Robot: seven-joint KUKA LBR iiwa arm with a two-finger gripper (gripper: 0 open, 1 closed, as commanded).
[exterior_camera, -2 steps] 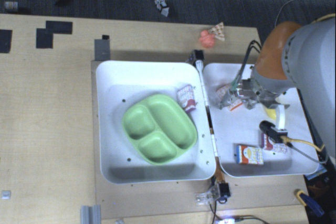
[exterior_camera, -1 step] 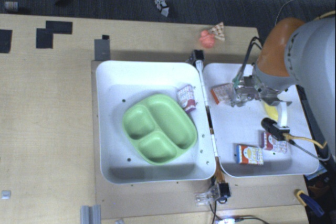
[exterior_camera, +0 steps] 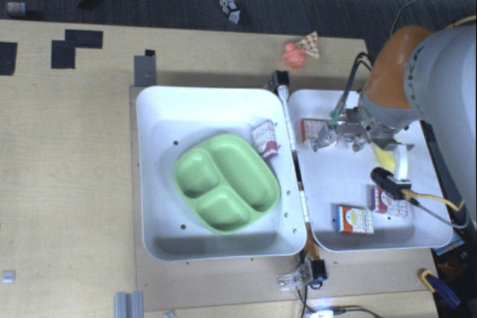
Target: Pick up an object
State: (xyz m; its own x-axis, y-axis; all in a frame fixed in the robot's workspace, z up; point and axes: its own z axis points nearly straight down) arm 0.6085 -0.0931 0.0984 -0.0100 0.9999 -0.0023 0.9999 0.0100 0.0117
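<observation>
The pincer (exterior_camera: 337, 136) is hanging over the right bin (exterior_camera: 328, 223); I cannot tell if it is grasping anything. A small red-white packet (exterior_camera: 311, 129) is lying just beside it, toward the left bin (exterior_camera: 153, 175). Another packet (exterior_camera: 353, 220) is lying near, below it.

Divided plate (exterior_camera: 226, 181) in left bin (exterior_camera: 153, 160), two cartons (exterior_camera: 355, 220) near right bin's (exterior_camera: 440, 234) front edge

Small orange-and-white carton (exterior_camera: 354, 220) lies flat near right bin's (exterior_camera: 328, 182) front edge.
</observation>
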